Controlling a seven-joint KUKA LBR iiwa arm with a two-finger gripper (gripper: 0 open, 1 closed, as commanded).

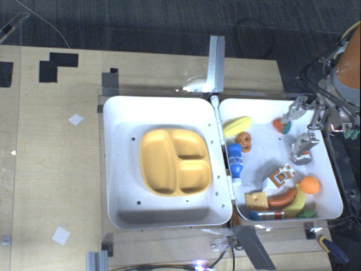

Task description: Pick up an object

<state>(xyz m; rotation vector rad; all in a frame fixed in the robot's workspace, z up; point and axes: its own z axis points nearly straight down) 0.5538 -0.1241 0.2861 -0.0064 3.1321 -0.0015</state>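
One gripper (304,130) hovered over the right bin (333,202), fingers apart and holding nothing; a small orange-red object (278,125) lay just beside it.

Yellow three-compartment tray (174,161), lying flat in the left white bin (121,129). Light wooden bench (51,168) beneath. Dark carpeted floor (141,10) beyond the bench.

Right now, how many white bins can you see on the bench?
2. The left white bin holds a yellow divided tray. The right white bin sits beside it, holding toy food and a blue bottle, with the gripper above its far right side.
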